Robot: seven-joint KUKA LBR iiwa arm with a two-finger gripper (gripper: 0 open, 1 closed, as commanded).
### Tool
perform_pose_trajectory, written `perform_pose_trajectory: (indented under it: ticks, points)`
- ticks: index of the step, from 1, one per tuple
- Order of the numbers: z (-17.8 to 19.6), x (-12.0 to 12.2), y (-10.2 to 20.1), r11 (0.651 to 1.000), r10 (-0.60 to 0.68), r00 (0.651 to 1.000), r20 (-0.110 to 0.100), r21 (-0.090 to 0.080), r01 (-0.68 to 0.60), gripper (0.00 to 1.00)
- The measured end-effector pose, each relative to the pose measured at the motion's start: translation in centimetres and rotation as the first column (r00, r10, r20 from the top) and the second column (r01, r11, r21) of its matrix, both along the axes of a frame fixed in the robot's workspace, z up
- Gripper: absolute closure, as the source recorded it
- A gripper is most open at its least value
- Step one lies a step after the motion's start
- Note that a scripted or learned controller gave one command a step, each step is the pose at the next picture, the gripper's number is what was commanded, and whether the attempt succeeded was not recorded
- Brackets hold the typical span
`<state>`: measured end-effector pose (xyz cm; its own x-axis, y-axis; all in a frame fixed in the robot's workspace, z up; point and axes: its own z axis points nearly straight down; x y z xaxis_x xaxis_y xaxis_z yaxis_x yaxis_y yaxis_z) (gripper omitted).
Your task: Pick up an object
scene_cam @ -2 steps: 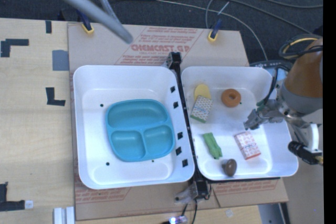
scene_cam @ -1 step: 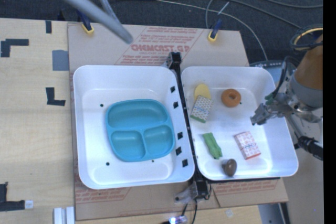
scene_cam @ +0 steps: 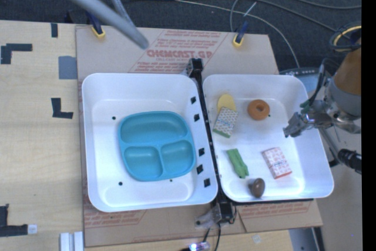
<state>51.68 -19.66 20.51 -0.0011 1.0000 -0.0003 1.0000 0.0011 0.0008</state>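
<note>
The hand (scene_cam: 295, 126) hovered at the right bin's (scene_cam: 305, 91) right rim; how far open it stood I cannot tell. The nearest pickable objects, a brown donut (scene_cam: 258, 109) and a red-and-white packet (scene_cam: 276, 162), lay apart; descending here risked striking the rim

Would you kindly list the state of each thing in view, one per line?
gripper: over the right bin's right side, holding nothing visible.
blue tray: flat in the left bin.
doughnut: lying flat.
green piece: lying flat.
red-and-white packet: lying flat.
brown lump: resting near the front wall.
</note>
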Motion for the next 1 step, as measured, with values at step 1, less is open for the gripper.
perform_pose_trajectory:
  ticks: [1]
  points:
    - [1.22, 0.44, 5.09, 1.0, 0.005, 1.0, 0.0, 0.002, -0.005, 1.0]
